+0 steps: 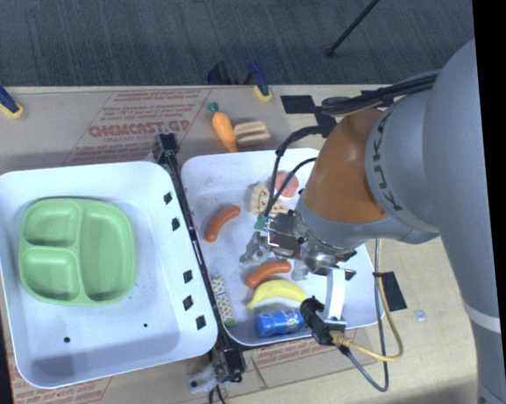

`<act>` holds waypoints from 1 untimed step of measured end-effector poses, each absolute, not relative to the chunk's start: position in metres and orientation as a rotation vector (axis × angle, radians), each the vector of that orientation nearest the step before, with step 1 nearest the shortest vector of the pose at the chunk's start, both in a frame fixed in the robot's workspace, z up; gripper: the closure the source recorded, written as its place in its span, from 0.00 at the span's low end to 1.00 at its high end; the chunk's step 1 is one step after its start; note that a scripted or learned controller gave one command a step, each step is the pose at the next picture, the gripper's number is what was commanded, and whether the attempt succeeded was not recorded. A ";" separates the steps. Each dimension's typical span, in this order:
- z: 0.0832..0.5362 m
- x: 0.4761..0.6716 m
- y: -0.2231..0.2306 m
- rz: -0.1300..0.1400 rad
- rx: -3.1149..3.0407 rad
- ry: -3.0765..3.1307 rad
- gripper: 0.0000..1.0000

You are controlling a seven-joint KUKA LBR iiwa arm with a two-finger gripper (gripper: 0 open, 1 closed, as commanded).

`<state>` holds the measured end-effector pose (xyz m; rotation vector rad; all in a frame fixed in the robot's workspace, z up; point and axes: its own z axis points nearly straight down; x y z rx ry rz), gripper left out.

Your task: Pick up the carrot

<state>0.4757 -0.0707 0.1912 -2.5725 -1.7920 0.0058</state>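
While the arm [383, 176] hangs over the right bin [200, 177], the carrot [222, 129] lies outside it on the cardboard, just past the bin's far rim. Long axis runs near-vertical in view, green top toward the far edge, tip toward the bin. A tan block [251, 133] sits just beside it on the right; cardboard to its left is open. Gripper [269, 239] is over bin contents; finger state: cannot tell.
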 end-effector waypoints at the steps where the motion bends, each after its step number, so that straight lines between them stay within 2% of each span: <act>1: 0.241 0.476 -0.111 0.004 -2.633 -1.707 0.00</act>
